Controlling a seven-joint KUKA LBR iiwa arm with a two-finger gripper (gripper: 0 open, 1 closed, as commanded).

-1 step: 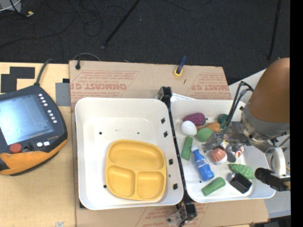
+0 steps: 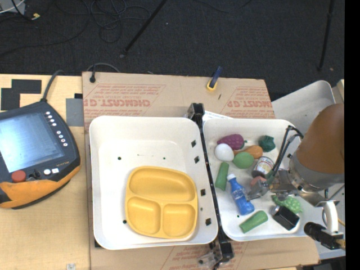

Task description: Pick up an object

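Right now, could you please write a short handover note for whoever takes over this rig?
Claw: low in the right bin among the objects; grip state cannot be told, nothing visibly held.
Right bin: blue bottle, green cylinder, white egg, purple piece, green ball, small can, black block.
Left bin: yellow divided tray.
Done: arm is over the objects.
Left: grasp one object and lift it.

Robotics lab, teach pendant [image 2: 35,151] on bench, cardboard-backed white bins [image 2: 112,134], loose cables [image 2: 101,4] on dark floor
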